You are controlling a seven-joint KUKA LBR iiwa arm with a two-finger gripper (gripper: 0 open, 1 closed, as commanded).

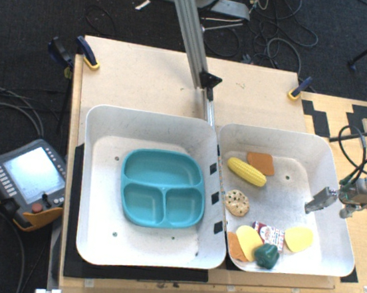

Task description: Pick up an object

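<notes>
White plastic makes up the two shallow bins on the table (146, 70): the left bin (100, 165) carries a teal divided tray (162, 188), and the right bin (321, 167) carries every loose item a grasp could aim at. The gripper (327, 200) reaches in over that bin's right rim, with nothing seen between its fingers; whether they stand open or closed I cannot tell. Nearest to it lies a yellow slice (298, 239), flat on the floor, so a descent there could likely skid across it or pinch bare plastic. A corn cob (246, 171) lies near the bin's upper left, touching an orange block (260, 163); being round, it may roll out of a closing grip, and the block beside it could get dragged along. The crowded front corner looks the riskiest: a second yellow piece (249, 239), a small printed packet (267, 232), and a dark green lump (266, 255) sit pressed together, so fingers could catch two at once or wedge between them. A cookie (236, 202) rests just beside the left wall, leaving little room for a finger.
</notes>
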